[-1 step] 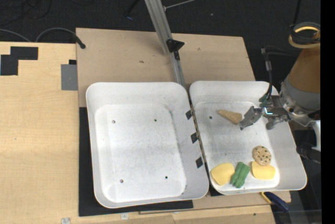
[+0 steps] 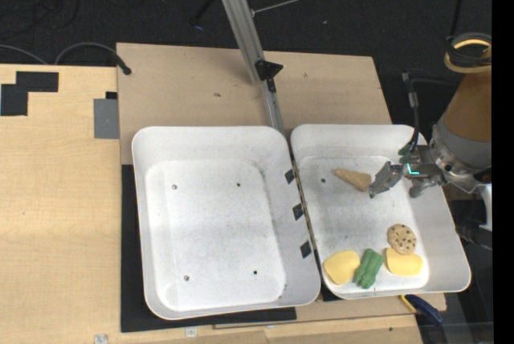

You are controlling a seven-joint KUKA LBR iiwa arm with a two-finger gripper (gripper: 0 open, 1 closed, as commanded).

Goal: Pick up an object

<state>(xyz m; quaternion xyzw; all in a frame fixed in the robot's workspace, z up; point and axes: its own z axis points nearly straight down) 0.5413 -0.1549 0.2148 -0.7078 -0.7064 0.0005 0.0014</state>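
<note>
Camera view, left to right: left bin [image 2: 161, 143]; right bin [image 2: 337, 137] holding tan cone [image 2: 352, 178], yellow piece [image 2: 341, 267], green piece [image 2: 369, 268], cookie [image 2: 401, 238], second yellow piece [image 2: 404, 263]. Gripper [image 2: 399, 183] just beside cone, fingers spread wide, nothing between them.

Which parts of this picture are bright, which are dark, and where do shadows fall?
In the camera view, the two white bins are brightest, the left one shading grey toward its near left corner; the floor behind the bench is almost black; the gripper throws a faint shadow on the right bin's floor beside the tan piece; the small things look soft, not sharp.
</note>
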